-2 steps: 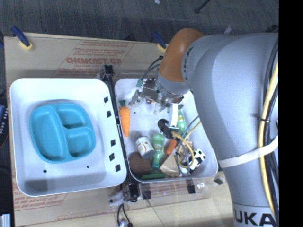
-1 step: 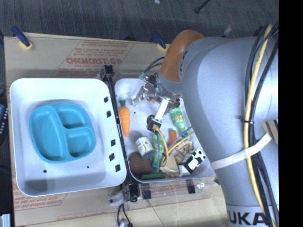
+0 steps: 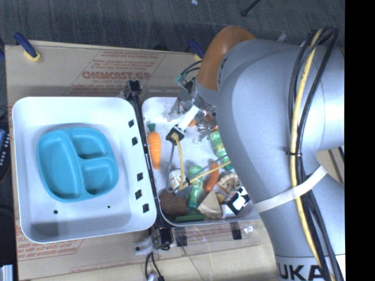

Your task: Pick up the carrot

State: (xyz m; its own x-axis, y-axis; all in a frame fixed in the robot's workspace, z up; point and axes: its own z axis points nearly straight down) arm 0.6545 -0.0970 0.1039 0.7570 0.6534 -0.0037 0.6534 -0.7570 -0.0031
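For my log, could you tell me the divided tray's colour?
Light blue plastic divided tray, in the camera view.

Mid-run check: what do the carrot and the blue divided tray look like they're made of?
The carrot looks like a moulded plastic toy: even orange, smooth, with a small green cap at its top. It lies in the right bin by the left wall.

The blue tray in the left bin looks like matte moulded plastic, one uniform colour with soft rounded compartment edges.
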